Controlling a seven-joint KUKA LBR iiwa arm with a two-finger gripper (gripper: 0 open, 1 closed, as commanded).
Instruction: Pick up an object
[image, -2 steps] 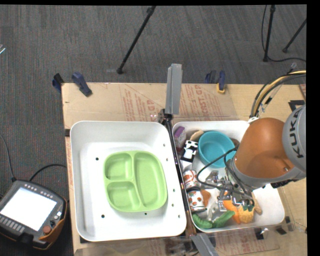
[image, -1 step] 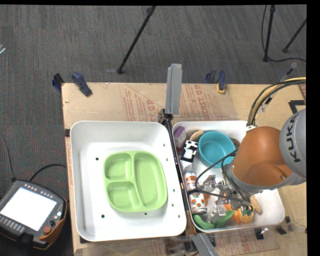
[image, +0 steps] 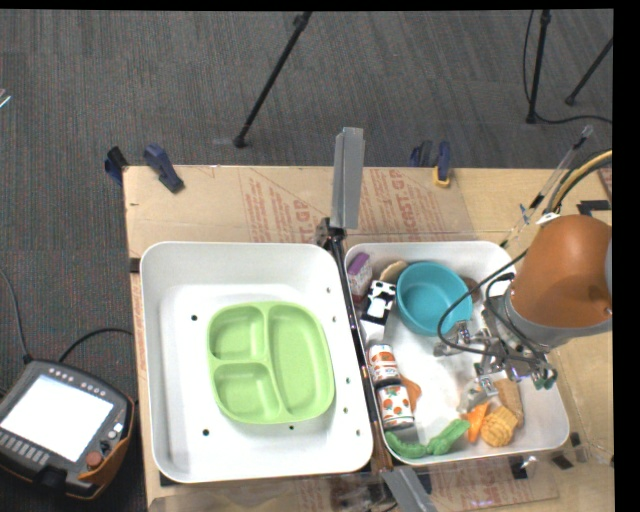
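Note:
The right bin (image: 552, 418) holds several small objects. A blue bowl (image: 433, 297) sits near its back, with a black-and-white patterned cube (image: 380, 297) and a purple item (image: 358, 270) to its left. Two small jars (image: 383, 363) (image: 397, 403) lie along the left wall. A green pea pod (image: 441, 437), an orange carrot (image: 475, 418) and a yellow waffle-like piece (image: 500, 427) lie at the front. My gripper (image: 497, 374) hangs low over the bin's right part, just above the carrot and the waffle-like piece, under the orange wrist band (image: 565, 270).
The left bin (image: 170, 300) holds a green divided plate (image: 270, 362). A grey post (image: 347, 180) stands behind the gap between the bins. Clamps (image: 160, 165) grip the cardboard bench's back edge. A tablet pendant (image: 55, 420) lies on the floor at the left.

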